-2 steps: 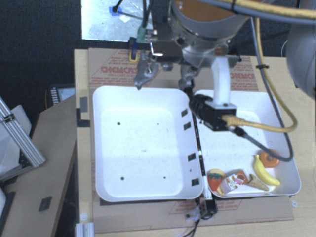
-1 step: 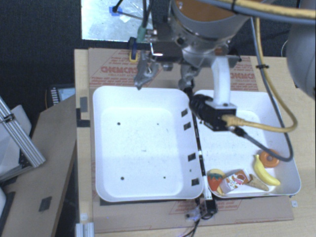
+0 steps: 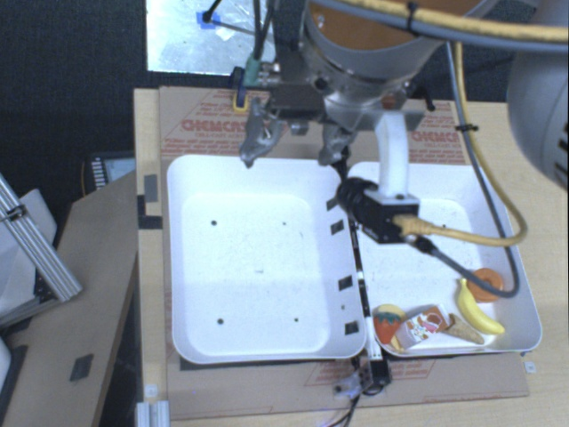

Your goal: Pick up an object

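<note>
So from my seat the gripper (image 3: 295, 145) is hanging over the back rim of the left bin (image 3: 240, 350), fingers (image 3: 256, 142) spread apart with nothing between them. Everything worth grabbing sits in the front corner of the right bin (image 3: 524, 323): a banana (image 3: 476, 308), an orange round thing (image 3: 486, 281) just behind it, a tomato-looking piece (image 3: 388, 323) and a small packet (image 3: 420, 326) beside it. That puts the whole pile toward the camera and off to the right of the fingers, across the divider.

The banana's long axis runs diagonally, back-left to front-right, so I'd guess a pinch across its width is the way in.

The cable (image 3: 462, 235) and black wrist box (image 3: 382, 212) cover part of the right bin, and the small stuff by the packet is too blurry to name.
</note>
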`<state>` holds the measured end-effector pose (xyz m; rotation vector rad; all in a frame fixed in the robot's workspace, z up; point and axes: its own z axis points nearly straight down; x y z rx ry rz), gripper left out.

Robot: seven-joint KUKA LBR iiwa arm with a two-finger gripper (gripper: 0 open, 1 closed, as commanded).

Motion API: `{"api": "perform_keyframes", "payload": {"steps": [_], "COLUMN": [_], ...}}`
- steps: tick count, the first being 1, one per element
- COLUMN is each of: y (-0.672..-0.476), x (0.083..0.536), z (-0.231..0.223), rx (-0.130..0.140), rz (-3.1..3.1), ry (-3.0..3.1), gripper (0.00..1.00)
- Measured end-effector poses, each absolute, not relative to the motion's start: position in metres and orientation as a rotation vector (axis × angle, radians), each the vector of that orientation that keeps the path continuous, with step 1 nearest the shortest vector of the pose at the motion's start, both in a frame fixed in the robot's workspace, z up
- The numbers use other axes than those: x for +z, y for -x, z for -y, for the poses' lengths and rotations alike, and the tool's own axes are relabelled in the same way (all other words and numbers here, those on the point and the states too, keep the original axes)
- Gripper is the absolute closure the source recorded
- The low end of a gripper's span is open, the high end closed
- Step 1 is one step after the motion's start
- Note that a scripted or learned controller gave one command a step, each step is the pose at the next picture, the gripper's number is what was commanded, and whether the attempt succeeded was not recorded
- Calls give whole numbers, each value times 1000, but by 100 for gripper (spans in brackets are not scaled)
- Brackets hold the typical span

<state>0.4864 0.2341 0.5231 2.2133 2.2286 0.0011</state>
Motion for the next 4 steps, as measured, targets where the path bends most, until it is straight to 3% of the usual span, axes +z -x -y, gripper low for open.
{"api": "perform_keyframes", "payload": {"steps": [1, 2, 3, 4], "y": [-486, -486, -590, -529], "x": [536, 502, 537, 536], "z": [-222, -235, -230, -235], "rx": [5, -1, 12, 3], "rz": [-2221, -2227, -2215, -2229], "ry": [-2221, -2216, -2220, -2215], "gripper": [0, 0, 0, 0]}}
